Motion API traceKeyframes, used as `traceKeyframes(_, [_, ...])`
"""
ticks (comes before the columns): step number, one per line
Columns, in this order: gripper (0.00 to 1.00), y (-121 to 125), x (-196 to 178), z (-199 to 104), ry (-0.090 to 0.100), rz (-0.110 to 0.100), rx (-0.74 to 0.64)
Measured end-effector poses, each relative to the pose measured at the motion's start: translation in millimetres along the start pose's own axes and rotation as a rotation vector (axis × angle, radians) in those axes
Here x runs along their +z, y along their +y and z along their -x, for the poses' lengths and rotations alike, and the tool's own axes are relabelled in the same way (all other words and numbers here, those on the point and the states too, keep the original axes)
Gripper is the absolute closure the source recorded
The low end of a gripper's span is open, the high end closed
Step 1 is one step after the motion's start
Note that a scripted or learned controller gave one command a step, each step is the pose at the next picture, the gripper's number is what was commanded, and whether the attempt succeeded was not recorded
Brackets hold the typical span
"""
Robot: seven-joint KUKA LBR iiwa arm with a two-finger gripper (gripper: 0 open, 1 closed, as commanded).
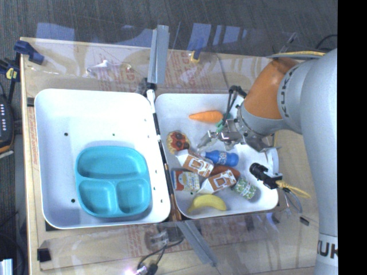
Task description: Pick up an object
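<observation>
The right bin [166,105] holds several small items. An orange carrot [206,117] lies near its far side. A blue bottle [222,157] lies in the middle, with small brown-and-white cartons [198,164] beside it. A yellow banana [207,202] rests by the near wall and a green can [245,188] sits near the right corner. A round brown-and-red item [178,141] lies at the left. My gripper [215,135] hangs between the carrot and the blue bottle, open, with nothing between its fingers.
The left bin [51,107] holds a blue divided tray [114,182]. A metal bar [156,56] stands at the back between the two bins. The grey arm [309,107] covers the right bin's right side.
</observation>
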State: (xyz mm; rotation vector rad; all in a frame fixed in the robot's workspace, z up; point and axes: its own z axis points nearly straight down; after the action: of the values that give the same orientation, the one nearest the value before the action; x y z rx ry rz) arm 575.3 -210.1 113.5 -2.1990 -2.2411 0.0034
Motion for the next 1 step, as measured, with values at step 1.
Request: traceKeyframes(1, [0.0,-54.4,21.8,-0.8,0.0,0.001,-0.046])
